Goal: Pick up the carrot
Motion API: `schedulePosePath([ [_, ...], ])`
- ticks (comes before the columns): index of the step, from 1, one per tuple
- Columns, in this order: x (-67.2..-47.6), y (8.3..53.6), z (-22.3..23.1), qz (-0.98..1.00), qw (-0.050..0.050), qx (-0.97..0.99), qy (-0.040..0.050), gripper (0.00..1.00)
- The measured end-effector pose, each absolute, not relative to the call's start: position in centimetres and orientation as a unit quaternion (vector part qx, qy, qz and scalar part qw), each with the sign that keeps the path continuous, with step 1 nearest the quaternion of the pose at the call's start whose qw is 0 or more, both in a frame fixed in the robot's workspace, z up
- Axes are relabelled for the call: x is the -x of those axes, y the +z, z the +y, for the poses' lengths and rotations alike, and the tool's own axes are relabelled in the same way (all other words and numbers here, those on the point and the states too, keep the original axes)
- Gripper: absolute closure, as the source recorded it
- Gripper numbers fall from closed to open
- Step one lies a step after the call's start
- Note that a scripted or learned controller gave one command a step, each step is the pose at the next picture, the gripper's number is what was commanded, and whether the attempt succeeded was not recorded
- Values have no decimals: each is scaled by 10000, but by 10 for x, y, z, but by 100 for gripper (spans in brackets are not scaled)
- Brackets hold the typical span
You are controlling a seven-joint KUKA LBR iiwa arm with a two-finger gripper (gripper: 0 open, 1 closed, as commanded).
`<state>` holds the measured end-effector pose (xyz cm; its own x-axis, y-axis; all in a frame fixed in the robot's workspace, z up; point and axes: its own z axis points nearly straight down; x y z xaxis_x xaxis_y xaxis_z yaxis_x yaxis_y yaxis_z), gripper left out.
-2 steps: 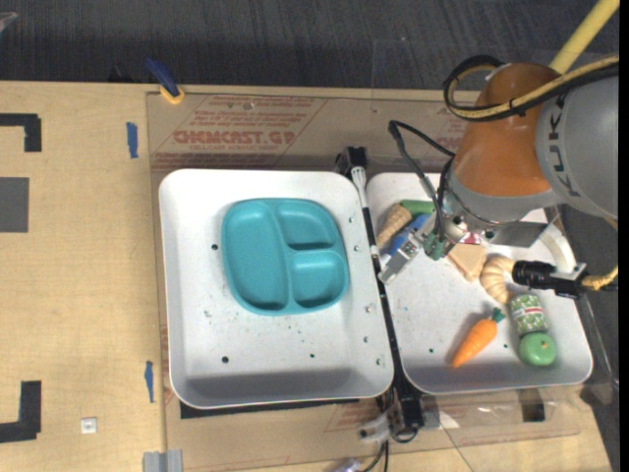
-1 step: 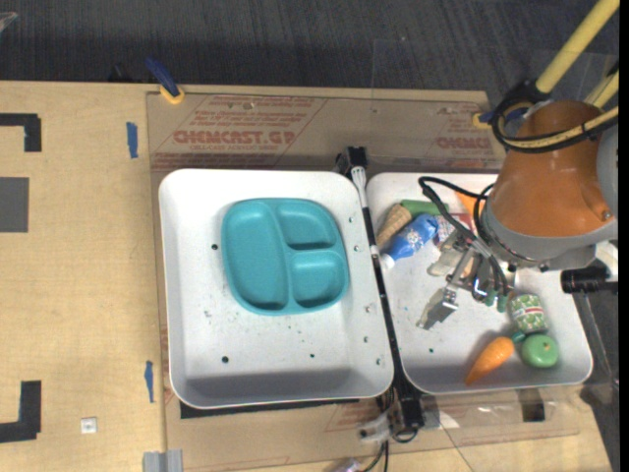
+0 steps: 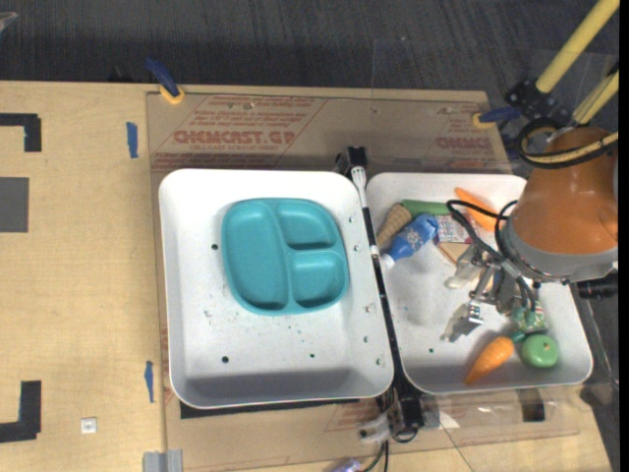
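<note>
Camera view: small orange tapered plastic carrot (image 3: 490,358) at near edge of right-hand shallow white bin (image 3: 425,364), touching round green toy (image 3: 538,350). Hand (image 3: 479,301) above and apart from carrot; finger state impossible to tell. Likely light, rigid, smooth: grip across thick middle. Bin wall close behind; open floor leftward.

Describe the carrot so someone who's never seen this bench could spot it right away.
Look in the right bin, at its near edge. The carrot lies there, just below the gripper and beside a green ball. It is the tapered orange piece lying at a slant.
</note>
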<state>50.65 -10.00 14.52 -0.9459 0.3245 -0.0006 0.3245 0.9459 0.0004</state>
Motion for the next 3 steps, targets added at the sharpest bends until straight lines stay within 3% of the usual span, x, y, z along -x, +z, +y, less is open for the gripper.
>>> schedulePosePath([
  [1,-567,93,-113,9797,22,-2003,6,0],
  [2,-532,90,-177,9991,57,-418,-18,0],
  [3,-585,89,-195,9918,60,-1277,1,0],
])
